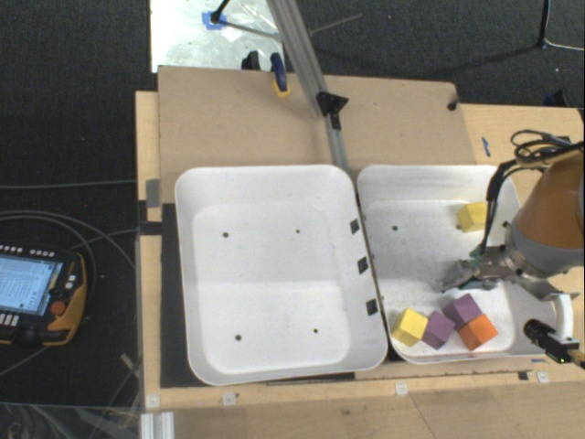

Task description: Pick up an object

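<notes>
Several small blocks lie in the right bin [402, 190]. A yellow block [473, 216] sits alone near its far right side. At the front lie another yellow block [410, 326], a purple block [438, 330], a second purple block [463, 308] and an orange block [476, 333], clustered close together. My gripper [464, 277] hangs low in the right bin, pointing left, just above and behind the front cluster. The orange-banded wrist [548, 218] covers the bin's right edge. I see no block in the gripper.
The left bin [265, 186] stands beside the right one, their rims touching at three dark clips [362, 264]. A grey pole [306, 58] slants across the back of the bench. A teach pendant [37, 286] lies on the floor at left.
</notes>
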Action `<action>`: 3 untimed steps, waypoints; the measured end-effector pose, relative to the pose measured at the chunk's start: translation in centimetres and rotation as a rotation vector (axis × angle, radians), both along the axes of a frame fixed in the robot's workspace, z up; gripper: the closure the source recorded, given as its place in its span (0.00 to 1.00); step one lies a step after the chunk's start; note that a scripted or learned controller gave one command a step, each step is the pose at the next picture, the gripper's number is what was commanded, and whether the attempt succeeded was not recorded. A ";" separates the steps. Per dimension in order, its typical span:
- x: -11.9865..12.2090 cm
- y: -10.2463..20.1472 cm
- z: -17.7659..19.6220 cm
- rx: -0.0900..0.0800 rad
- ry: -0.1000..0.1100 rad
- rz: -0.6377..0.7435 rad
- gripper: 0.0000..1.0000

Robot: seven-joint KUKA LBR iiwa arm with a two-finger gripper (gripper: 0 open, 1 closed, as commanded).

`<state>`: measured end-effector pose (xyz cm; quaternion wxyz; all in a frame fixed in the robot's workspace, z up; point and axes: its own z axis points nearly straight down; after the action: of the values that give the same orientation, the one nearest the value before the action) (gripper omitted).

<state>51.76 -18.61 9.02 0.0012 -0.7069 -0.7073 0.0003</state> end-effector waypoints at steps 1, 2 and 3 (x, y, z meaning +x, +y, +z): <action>0.3 -0.1 1.1 -0.002 -0.006 0.003 1.00; 2.2 8.1 0.1 0.001 -0.006 0.012 1.00; 8.0 16.0 10.5 0.001 -0.014 0.013 1.00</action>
<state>59.78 -2.57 19.52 -0.0034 -0.7022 -0.7120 -0.0048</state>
